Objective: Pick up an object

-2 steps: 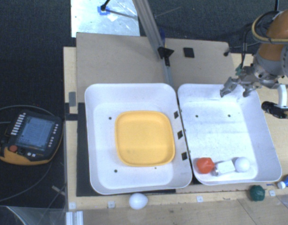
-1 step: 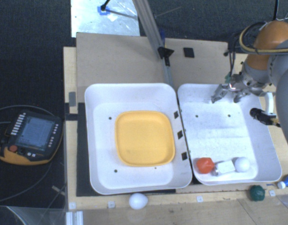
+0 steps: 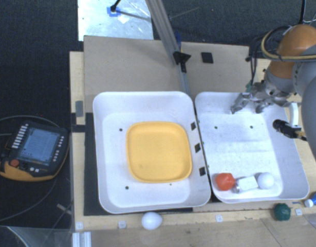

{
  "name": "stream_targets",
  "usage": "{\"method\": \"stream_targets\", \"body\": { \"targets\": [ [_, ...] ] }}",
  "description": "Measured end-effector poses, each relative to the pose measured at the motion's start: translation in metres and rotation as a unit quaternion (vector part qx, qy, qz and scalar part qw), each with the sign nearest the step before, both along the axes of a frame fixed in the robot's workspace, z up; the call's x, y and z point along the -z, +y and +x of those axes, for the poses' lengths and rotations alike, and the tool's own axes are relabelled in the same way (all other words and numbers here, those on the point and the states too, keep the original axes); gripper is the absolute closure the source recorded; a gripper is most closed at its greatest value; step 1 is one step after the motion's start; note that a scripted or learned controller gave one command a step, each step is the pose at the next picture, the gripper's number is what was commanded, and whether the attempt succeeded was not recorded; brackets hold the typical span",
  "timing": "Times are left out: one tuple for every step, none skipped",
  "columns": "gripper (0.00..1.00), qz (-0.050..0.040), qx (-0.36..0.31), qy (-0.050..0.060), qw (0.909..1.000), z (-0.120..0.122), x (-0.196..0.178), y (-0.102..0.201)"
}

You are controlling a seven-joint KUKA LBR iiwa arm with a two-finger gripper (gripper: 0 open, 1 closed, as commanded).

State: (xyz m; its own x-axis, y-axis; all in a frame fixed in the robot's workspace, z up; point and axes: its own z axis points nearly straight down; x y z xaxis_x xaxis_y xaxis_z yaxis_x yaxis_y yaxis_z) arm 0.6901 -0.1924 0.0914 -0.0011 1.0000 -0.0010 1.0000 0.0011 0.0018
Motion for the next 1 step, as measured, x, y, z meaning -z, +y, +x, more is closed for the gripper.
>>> {"method": "stream_targets", "body": {
  "targets": [
    [1.0,-0.0005,0.0,-0.001,1.0,0.0003,-0.0109,-0.0004]
  ]
}}
